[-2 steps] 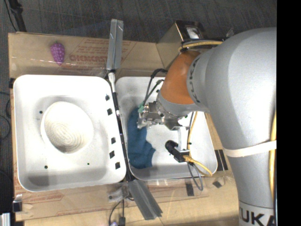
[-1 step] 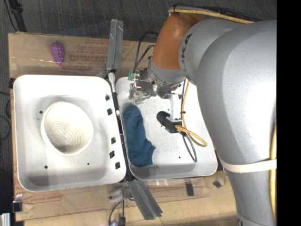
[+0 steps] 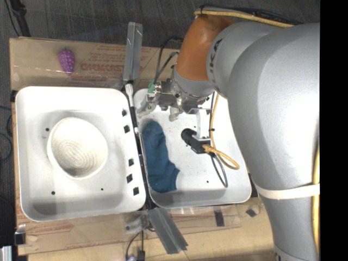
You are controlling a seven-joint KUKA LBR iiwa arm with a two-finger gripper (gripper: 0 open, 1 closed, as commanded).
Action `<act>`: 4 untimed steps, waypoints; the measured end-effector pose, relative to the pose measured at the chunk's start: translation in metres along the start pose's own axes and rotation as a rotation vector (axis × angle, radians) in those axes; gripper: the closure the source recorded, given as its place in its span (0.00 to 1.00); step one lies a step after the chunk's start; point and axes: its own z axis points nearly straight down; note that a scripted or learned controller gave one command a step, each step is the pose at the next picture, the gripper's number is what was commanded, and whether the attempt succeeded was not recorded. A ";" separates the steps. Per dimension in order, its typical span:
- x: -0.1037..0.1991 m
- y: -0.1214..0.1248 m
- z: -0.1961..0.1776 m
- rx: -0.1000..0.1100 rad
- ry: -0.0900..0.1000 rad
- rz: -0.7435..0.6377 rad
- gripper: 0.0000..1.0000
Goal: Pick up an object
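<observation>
Grey arm (image 3: 272, 91) reaching from frame right, jaws (image 3: 166, 105) over right bin (image 3: 239, 189) upper left corner, opening cannot be told, blue sock (image 3: 157, 156) along its left side, white woven disc (image 3: 79, 145) in left bin (image 3: 27, 200)

Two white bins (image 3: 32, 99) are set side by side on the desk (image 3: 98, 235). A small purple object (image 3: 67, 61) is seen on the cardboard (image 3: 103, 64) behind them.

I see my arm (image 3: 272, 107): bulky smooth grey casing, an orange band (image 3: 197, 50) above the wrist, and yellow and black cables (image 3: 220, 159) looping beside it.
</observation>
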 end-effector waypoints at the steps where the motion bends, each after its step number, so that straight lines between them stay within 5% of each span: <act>1: -0.066 -0.045 0.061 0.002 0.000 0.000 0.00; 2: -0.063 -0.008 0.101 0.001 0.000 -0.027 0.00; 3: -0.062 -0.008 0.092 0.004 0.001 -0.033 1.00; 4: -0.002 0.045 -0.001 -0.004 0.000 -0.265 1.00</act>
